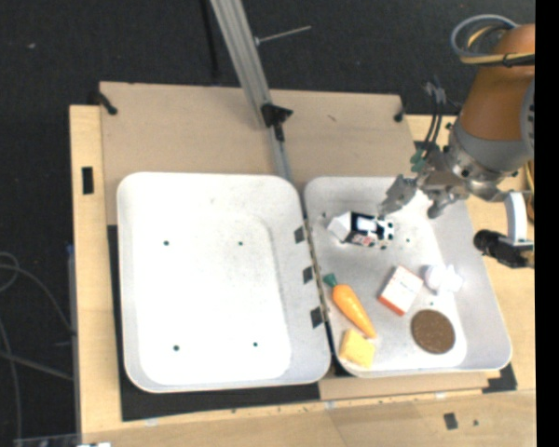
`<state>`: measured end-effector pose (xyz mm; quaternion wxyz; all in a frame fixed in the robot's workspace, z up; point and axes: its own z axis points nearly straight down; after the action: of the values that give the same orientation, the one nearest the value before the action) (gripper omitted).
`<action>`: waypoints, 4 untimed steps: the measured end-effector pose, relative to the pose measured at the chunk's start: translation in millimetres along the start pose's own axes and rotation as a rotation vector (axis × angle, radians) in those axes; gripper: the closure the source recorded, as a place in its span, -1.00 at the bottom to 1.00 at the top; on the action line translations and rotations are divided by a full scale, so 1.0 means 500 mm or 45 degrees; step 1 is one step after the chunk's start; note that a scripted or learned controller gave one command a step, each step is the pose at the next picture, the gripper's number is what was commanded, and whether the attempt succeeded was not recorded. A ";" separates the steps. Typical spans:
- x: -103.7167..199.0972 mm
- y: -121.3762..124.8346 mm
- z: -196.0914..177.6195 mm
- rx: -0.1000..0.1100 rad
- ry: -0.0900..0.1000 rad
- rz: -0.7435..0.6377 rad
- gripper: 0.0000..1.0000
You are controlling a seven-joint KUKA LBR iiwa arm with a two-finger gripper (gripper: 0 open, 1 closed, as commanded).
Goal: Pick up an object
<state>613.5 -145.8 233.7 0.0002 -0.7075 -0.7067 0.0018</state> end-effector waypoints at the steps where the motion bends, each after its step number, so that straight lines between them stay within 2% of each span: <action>1: 0.016 0.005 0.114 0.002 0.001 -0.002 -1.00; 2: -0.007 0.005 0.211 0.001 0.000 0.002 -1.00; 3: -0.007 0.008 0.183 -0.010 0.001 0.007 1.00; 4: 0.007 0.005 0.063 -0.013 0.001 -0.005 1.00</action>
<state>616.0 -142.3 202.2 -0.0032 -0.7061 -0.7081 -0.0022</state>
